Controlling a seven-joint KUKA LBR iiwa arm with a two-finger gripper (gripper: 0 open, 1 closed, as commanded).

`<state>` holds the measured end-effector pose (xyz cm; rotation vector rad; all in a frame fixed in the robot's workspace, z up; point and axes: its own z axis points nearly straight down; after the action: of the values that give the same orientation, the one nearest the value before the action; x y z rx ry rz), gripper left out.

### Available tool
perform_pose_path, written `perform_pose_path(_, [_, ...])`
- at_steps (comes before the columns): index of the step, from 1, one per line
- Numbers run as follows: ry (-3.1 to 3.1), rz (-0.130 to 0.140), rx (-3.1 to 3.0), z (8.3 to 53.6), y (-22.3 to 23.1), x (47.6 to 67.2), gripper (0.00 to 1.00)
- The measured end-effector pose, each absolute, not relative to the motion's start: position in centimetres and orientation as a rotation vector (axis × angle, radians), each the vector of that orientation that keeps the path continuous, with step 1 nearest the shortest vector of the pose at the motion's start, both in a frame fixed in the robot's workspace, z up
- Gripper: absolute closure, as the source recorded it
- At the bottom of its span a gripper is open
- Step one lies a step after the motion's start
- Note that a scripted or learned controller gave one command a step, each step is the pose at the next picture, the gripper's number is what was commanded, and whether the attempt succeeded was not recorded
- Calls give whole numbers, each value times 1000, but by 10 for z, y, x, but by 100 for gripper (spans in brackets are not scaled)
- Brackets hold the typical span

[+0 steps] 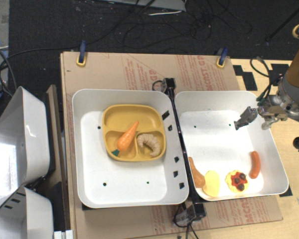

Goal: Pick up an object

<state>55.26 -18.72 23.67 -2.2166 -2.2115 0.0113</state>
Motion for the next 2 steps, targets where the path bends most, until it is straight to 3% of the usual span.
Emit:
perform_pose_path(1, [-2223,1,-2221,244,-187,555,0])
perform_pose_path(2, [-2218,4,-2221,199,-192,554,0])
